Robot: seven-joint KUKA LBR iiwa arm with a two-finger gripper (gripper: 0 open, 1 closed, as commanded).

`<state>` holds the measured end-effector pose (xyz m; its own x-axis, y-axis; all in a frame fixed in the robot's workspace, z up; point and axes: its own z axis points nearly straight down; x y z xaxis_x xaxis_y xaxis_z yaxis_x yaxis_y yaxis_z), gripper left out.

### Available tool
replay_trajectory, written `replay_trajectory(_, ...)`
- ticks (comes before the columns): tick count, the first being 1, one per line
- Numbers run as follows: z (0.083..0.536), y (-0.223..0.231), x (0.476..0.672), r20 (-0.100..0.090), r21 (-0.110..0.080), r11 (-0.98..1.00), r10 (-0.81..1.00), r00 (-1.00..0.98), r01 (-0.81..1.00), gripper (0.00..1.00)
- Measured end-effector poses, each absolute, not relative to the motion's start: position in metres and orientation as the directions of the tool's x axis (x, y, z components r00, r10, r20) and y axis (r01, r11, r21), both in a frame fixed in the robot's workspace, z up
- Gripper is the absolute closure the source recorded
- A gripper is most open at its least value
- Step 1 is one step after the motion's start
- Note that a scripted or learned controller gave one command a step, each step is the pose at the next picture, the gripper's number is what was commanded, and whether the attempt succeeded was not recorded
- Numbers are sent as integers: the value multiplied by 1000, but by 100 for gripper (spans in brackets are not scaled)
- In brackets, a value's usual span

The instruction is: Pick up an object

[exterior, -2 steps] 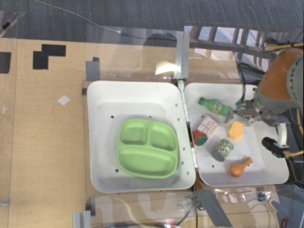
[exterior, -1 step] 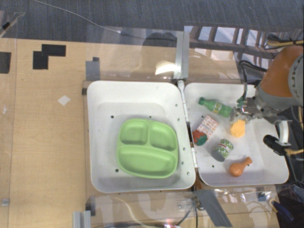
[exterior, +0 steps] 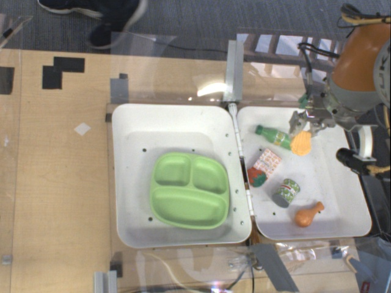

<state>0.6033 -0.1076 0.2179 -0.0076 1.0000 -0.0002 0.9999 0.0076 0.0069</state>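
Over the right bin (exterior: 342,163), the gripper (exterior: 303,122) is hanging near the far wall, and an orange piece (exterior: 302,143) is sitting just below its fingertips; whether the fingers are open or closed on it cannot be told from this angle. A green bottle (exterior: 273,137) is lying on its side just left of the orange piece. Nearer the middle of that bin a small patterned box (exterior: 267,161) is resting, with a red and green item (exterior: 256,177) touching its lower left corner. A small can (exterior: 286,191) is lying tilted just right of those, and an orange drumstick-shaped toy (exterior: 309,213) is lying near the front edge.

The left bin (exterior: 134,133) is holding a green divided plate (exterior: 190,190) with three compartments. Both bins are sitting side by side on a pale wooden surface (exterior: 55,176), which is carrying black marker shapes (exterior: 61,71) near its far left corner. Clear panels are standing along the edges of the surface. Beyond it, grey carpet (exterior: 195,11) is showing, and a person's dark shoes (exterior: 91,8) are standing there at the far left.
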Motion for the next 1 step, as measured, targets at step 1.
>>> replay_trajectory(1, 184, -32, 587, 1, 2, 7, 1000, -7, 1000, 100)
